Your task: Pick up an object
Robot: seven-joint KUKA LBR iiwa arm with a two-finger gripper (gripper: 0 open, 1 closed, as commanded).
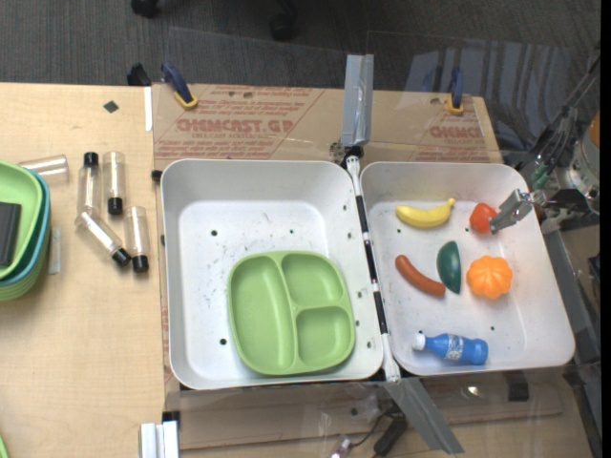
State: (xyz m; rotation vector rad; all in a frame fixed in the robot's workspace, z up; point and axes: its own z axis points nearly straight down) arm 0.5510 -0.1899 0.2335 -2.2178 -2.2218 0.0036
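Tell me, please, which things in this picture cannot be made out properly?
- The red thing in the right bin: the gripper overlaps its right side, so what it is stays unclear, as does any contact between them.
- The arm: cut off by the right edge of the camera view.
- The green trays on the bench: cut off by the left edge; the dark object on them is also cut.
- The vials: too small to show contents.

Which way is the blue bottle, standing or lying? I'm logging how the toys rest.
Lying. The blue bottle rests on its side on the right bin's floor, white cap pointing left.
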